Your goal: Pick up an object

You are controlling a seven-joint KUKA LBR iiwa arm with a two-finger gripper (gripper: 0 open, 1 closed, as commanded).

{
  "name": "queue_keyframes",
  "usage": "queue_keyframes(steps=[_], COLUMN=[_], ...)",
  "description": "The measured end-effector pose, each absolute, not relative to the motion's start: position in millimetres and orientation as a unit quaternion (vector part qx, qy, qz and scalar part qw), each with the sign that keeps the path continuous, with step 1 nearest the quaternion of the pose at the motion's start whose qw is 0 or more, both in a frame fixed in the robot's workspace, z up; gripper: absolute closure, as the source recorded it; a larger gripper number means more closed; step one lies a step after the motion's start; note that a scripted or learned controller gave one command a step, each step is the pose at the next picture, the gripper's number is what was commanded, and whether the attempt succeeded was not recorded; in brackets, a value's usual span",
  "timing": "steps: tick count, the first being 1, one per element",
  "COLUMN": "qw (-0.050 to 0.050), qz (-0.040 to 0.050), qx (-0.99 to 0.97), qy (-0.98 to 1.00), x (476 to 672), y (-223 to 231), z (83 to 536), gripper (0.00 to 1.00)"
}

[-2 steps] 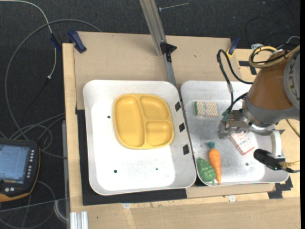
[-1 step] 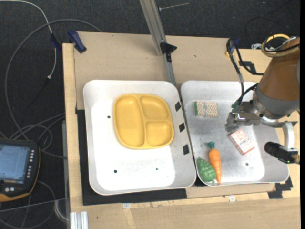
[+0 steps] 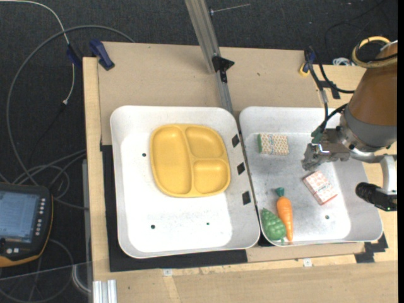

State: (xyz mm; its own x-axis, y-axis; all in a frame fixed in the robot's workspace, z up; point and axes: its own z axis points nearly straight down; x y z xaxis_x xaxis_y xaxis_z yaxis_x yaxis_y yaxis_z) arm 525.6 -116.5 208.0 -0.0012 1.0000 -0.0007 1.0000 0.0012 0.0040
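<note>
Right bin (image 3: pixel 353 232): small patterned box (image 3: pixel 319 187) lying near centre, just below the gripper (image 3: pixel 314 158); jaw state not discernible. Box probably light, stiff, thin-walled; best taken across its narrow sides. Toy carrot (image 3: pixel 285 214) and green toy (image 3: pixel 272 225) near the front-left rim, woven block (image 3: pixel 273 144) well apart. Open floor around the box.

A tan wooden bench (image 3: pixel 189 74) is being supported on dark carpet (image 3: pixel 38 74); grey cables (image 3: pixel 25 163) are being trailed across the floor at left.
</note>
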Motion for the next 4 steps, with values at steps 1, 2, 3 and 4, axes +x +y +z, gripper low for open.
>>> queue_keyframes(steps=[1,2,3,4], qw=[0.001,0.001,0.0,0.0], qz=[0.0015,0.0018,0.0018,0.0018], qx=[0.705,0.705,0.705,0.705], qy=[0.709,0.709,0.71,0.71], x=[548.6,569.5,577.2,588.4], y=[-74.0,-28.2,22.3,74.4], z=[215.1,226.1,236.5,244.9], gripper=[1.0,1.0,1.0,1.0])
